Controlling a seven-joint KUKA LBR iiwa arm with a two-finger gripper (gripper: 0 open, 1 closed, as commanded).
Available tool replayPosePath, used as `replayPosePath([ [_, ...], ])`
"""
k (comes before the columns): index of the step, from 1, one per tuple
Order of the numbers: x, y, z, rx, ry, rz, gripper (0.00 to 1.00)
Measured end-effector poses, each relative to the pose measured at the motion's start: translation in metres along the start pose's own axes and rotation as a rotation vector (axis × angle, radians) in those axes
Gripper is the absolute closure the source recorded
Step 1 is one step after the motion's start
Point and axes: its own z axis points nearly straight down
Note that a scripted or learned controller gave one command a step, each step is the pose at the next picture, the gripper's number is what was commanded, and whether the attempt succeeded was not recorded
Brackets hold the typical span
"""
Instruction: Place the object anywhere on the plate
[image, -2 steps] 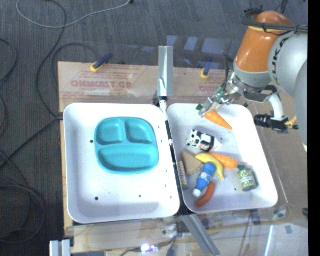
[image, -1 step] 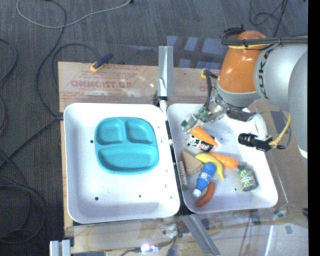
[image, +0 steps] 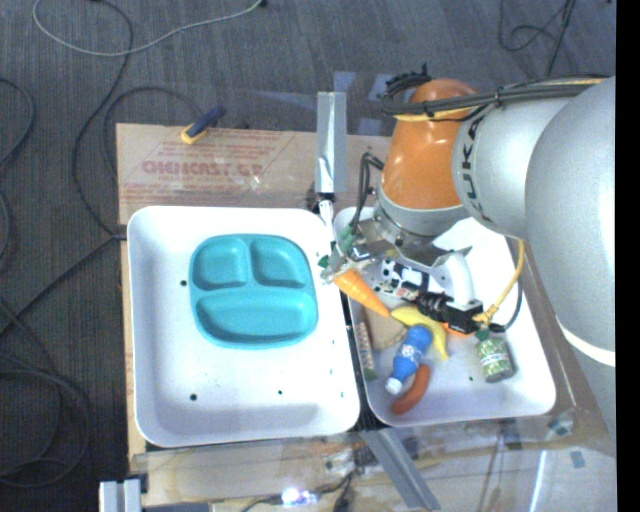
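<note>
Two white bins are set side by side. Whether the tool is clenched cannot be told. By the carrot, the wrong toy could be grabbed, missing the blue plate.

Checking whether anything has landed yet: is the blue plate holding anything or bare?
Bare. The blue plate lies in the left bin with all three compartments showing plain blue. The toys lie in the right bin.

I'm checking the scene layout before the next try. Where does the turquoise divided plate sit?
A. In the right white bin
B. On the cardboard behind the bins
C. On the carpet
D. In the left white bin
D: the turquoise three-compartment plastic plate lies flat in the left shallow white bin, alone there.
</note>
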Motion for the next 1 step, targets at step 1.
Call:
replayPosePath([
  [1,-0.0004,-0.0001,0.0000,0.000,0.000,0.001,0.00],
])
